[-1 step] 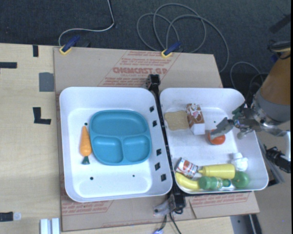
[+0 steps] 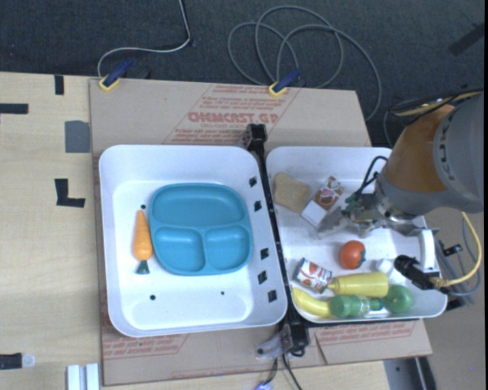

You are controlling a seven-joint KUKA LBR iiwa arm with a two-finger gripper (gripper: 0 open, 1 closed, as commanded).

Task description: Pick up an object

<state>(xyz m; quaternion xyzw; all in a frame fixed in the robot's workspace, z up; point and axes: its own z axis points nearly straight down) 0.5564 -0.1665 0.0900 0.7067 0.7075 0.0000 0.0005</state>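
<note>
My gripper (image 2: 338,217) hangs low over the right bin (image 2: 325,154), near its middle. It is just right of a small white box (image 2: 312,213) and below a small carton with a red label (image 2: 330,192). A red tomato (image 2: 352,254) lies a little below the gripper, apart from it. Nothing shows as held. The grey arm with its orange band (image 2: 419,157) covers the bin's right side.
A tan slice (image 2: 290,191) lies at the right bin's top left. Along its front lie a can (image 2: 313,275), a yellow bottle (image 2: 362,283), a banana (image 2: 308,303), a green bottle (image 2: 350,305) and a green ball (image 2: 399,299). The left bin (image 2: 114,169) holds a blue divided plate (image 2: 199,227) and a carrot (image 2: 141,236).
</note>
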